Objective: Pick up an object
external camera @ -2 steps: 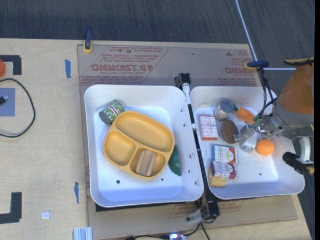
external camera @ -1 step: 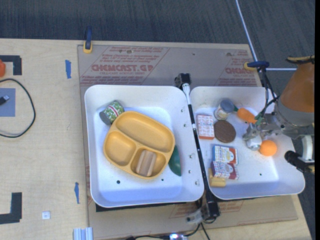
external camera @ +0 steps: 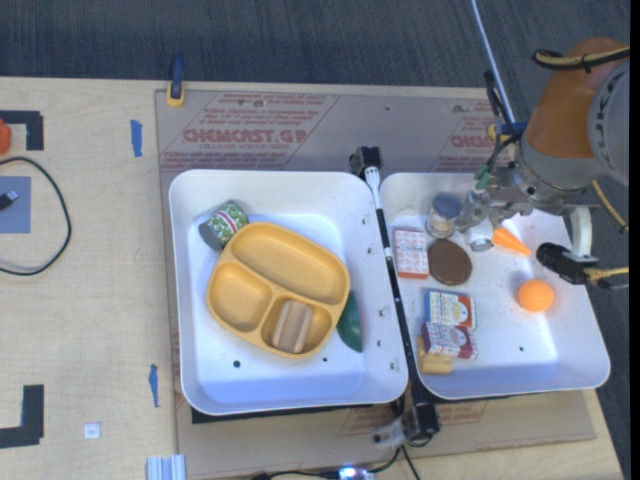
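Observation:
My gripper (external camera: 482, 220) hangs over the far part of the right bin (external camera: 580, 368). It is just right of a small grey-lidded jar (external camera: 443, 212) and just left of an orange carrot-shaped piece (external camera: 511, 240). A brown round disc (external camera: 450, 263) lies a little in front of it. An orange ball (external camera: 536, 295) rests toward the bin's right side. A red and white packet (external camera: 410, 251) lies by the left wall. Two more printed packets (external camera: 450, 311) (external camera: 445, 343) lie nearer the front. I see nothing held by the gripper.
The left bin (external camera: 190, 208) holds a yellow divided tray (external camera: 275, 288) with a tan piece (external camera: 292, 325) in one compartment. A green can (external camera: 222, 223) lies at its far left, and a dark green thing (external camera: 351, 325) on its right. A black divider (external camera: 385, 258) separates the bins.

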Controlling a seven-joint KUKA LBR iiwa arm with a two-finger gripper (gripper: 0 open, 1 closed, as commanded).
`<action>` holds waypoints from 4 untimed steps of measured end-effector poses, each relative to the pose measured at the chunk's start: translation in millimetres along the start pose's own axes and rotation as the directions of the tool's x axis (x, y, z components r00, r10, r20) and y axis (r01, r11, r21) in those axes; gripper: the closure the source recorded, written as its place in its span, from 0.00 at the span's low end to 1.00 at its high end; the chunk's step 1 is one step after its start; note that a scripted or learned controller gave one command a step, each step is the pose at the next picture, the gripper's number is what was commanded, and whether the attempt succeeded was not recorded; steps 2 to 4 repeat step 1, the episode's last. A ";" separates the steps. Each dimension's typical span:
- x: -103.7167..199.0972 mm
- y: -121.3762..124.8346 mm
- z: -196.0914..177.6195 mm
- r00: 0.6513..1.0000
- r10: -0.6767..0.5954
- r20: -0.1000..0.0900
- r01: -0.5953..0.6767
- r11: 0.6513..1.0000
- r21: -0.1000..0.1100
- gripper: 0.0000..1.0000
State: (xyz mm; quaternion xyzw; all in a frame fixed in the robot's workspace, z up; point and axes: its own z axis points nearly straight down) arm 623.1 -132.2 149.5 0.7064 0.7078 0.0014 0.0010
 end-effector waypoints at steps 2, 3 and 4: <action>53.2 -72.8 -35.6 1.000 0.000 -0.001 0.000 1.000 0.004 1.00; 53.2 -72.8 -35.6 1.000 0.000 -0.001 0.000 1.000 0.004 1.00; 53.2 -72.8 -35.6 1.000 0.000 -0.001 0.000 1.000 0.004 1.00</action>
